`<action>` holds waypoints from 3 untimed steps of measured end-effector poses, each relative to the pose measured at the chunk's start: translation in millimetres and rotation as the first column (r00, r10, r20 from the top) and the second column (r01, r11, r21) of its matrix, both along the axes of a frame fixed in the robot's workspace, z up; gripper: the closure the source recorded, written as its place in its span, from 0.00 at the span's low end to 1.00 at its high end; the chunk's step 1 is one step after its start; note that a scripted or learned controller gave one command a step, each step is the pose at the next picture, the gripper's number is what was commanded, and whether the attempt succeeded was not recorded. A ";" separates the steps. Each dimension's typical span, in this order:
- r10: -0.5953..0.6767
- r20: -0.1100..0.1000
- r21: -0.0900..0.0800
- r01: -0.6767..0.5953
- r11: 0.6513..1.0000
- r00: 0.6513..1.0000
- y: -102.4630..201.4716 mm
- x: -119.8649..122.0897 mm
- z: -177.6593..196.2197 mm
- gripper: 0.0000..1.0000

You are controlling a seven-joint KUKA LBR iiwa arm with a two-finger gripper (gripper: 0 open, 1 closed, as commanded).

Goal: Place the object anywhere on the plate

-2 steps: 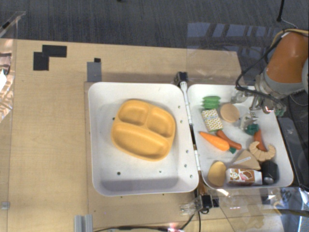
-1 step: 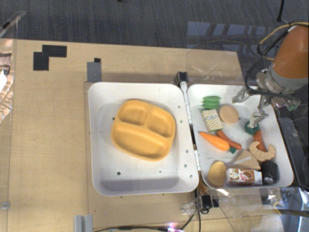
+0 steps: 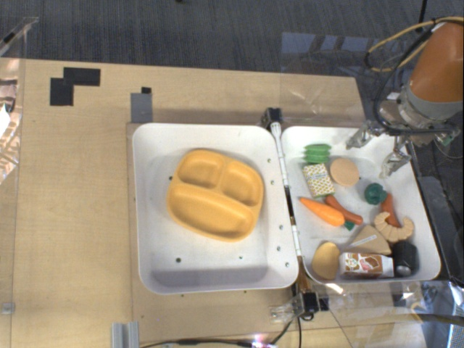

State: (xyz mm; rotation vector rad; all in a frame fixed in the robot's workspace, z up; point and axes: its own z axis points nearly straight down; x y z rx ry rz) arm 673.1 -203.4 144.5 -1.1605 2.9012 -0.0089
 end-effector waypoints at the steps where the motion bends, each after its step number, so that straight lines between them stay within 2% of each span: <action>1: -0.001 -0.001 0.001 0.001 1.000 1.000 -0.3 -0.3 -0.4 0.00; 3: -0.001 -0.001 0.001 0.001 1.000 1.000 -0.3 -0.3 -0.4 0.00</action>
